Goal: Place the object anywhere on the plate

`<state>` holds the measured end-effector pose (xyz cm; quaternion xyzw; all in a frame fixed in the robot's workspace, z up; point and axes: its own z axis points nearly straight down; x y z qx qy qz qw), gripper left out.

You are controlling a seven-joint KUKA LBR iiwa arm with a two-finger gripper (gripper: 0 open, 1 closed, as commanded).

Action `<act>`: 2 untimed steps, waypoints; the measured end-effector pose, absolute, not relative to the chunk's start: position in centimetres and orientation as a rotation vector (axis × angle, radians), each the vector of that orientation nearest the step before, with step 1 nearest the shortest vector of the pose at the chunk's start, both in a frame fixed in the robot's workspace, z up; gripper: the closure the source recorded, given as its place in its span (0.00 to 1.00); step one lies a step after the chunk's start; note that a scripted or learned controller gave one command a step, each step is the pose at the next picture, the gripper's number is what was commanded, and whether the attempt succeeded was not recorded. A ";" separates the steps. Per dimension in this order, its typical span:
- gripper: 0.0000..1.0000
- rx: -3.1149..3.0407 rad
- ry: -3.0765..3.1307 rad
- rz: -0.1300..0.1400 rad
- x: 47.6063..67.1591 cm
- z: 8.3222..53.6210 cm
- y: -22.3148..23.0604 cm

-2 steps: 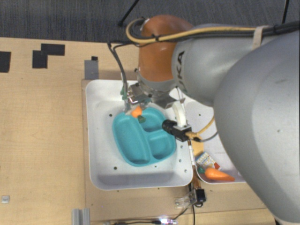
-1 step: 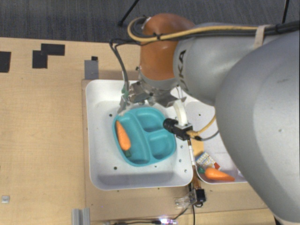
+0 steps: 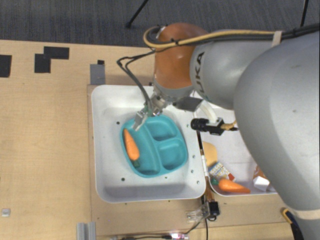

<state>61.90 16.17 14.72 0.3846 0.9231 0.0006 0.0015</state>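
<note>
A carrot [image 3: 131, 145] lies along the left side of the blue plate [image 3: 167, 149]; the jaws hover apart just above it, clasping nothing.

A robotics lab, by the look of it: a big grey industrial arm [image 3: 260, 84] with loose cabling reaches over a plywood worktop [image 3: 45, 149] marked with black squares [image 3: 50, 58], white bins [image 3: 107, 184] hold toy food, and grey carpet [image 3: 75, 9] lies at the far side.
</note>
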 end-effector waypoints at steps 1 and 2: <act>1.00 1.201 2.890 0.016 62.2 16.2 16.4; 1.00 1.285 2.867 0.003 57.3 10.6 19.2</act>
